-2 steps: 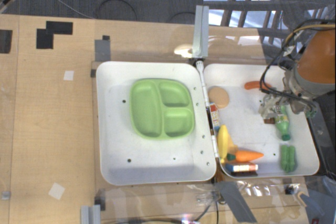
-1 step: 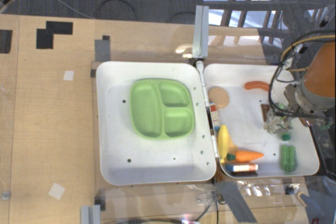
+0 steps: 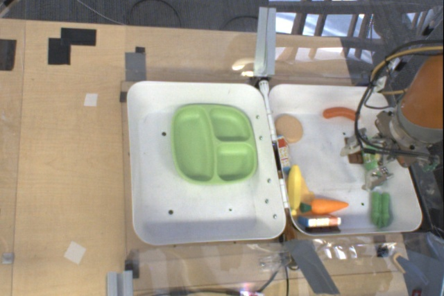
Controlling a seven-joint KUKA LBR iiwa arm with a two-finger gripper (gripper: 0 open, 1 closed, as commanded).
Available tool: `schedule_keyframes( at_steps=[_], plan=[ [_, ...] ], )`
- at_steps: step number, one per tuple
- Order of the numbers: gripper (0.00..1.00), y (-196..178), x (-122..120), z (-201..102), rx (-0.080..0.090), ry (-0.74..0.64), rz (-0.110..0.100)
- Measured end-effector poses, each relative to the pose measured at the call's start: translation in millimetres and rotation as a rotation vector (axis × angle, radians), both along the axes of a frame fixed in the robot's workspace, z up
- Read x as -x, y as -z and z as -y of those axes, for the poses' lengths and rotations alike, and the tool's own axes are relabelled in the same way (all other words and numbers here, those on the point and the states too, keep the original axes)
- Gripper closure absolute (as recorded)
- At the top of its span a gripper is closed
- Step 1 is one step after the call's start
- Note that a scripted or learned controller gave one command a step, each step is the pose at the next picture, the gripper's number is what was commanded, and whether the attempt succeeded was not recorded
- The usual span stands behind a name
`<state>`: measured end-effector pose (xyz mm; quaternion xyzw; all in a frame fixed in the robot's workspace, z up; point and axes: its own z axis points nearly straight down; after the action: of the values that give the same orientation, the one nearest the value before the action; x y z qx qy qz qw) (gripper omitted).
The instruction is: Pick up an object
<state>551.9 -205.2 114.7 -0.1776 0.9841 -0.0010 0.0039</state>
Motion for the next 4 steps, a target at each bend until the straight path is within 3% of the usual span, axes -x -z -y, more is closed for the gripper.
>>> schedule_keyframes(
  at_steps=[1, 2, 3, 4],
  plan=[
    [0.0, 25, -20, 0, 0.002, 0.019, 0.007],
    [0.0, 25, -34, -21, 0.0, -0.016, 0.005],
    [0.0, 27, -95, -90, -0.005, 0.001, 0.006],
    [0.0, -43, -112, -19, 0.003, 0.097, 0.011]
  ],
)
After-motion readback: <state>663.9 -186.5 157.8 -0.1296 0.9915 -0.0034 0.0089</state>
